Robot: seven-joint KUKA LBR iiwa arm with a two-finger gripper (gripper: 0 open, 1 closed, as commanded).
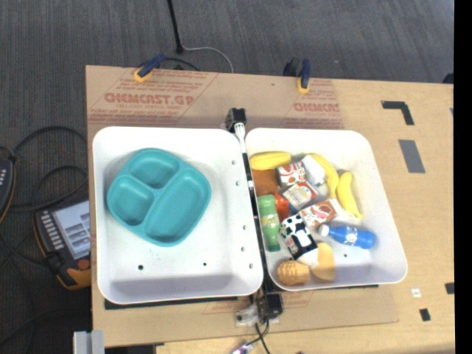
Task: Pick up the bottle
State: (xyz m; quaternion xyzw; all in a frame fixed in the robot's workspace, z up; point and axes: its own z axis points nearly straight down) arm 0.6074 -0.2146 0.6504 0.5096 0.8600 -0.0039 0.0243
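Observation:
A blue bottle (351, 235) with a white cap lies on its side in the right bin (383, 198), near that bin's front right. A green bottle (268, 220) lies along the right bin's left wall. Both sit among a crowd of toy food.
The left bin (118, 271) holds a teal divided plate (158, 195). The right bin also holds bananas (346, 192), small cartons (296, 185), a black-and-white carton (299, 236) and bread-like pieces (293, 272). Clamps (302, 76) sit at the bench's back edge. Cables and a device (65, 231) lie on the floor at left.

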